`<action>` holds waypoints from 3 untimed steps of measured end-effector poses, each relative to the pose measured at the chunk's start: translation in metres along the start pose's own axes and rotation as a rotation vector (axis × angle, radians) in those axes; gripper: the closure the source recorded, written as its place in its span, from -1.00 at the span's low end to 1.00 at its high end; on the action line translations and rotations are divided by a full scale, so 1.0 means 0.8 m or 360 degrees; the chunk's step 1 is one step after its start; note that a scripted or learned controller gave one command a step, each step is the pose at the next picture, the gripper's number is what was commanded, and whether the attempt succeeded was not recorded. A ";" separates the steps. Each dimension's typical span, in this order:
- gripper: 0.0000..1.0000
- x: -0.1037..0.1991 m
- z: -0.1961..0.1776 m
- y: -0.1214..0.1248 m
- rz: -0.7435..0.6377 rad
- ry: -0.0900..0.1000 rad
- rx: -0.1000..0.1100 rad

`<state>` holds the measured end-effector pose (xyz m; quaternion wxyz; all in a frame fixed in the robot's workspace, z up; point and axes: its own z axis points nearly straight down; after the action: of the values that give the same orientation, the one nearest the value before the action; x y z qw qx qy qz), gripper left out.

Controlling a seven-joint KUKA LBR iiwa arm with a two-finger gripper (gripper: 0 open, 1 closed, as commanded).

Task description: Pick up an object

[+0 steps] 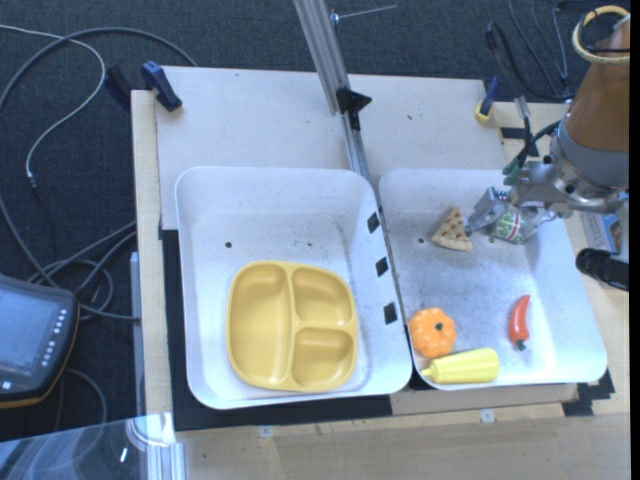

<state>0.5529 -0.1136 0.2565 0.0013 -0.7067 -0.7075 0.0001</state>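
Note:
My gripper (508, 220) hangs over the upper middle of the right bin (560, 368), reaching in from the right. A small can (511, 228) with a green, white and red label sits between its grey fingers (488, 208), and the gripper is shut on it. Just left of the can, a toy pizza slice (452, 230) lies on the bin floor. Along the bin's front are an orange pumpkin (433, 331), a yellow corn cob (463, 366) and a red chili pepper (518, 320).
The left bin (200, 208) holds a yellow divided plate (293, 325). A metal rail (335, 68) runs down between the bins from the back. Cables and clamps lie around the bench edges. A dark screen (30, 343) sits off the bench at far left.

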 end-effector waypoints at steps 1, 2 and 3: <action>-1.00 0.000 0.000 0.000 0.0001 0.0000 -0.0001; -1.00 -0.002 0.053 0.001 0.0002 0.0000 0.0007; -1.00 0.010 0.112 -0.003 0.0001 0.0002 0.0010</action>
<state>0.5505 -0.1057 0.1670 0.0038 -0.7070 -0.7072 0.0019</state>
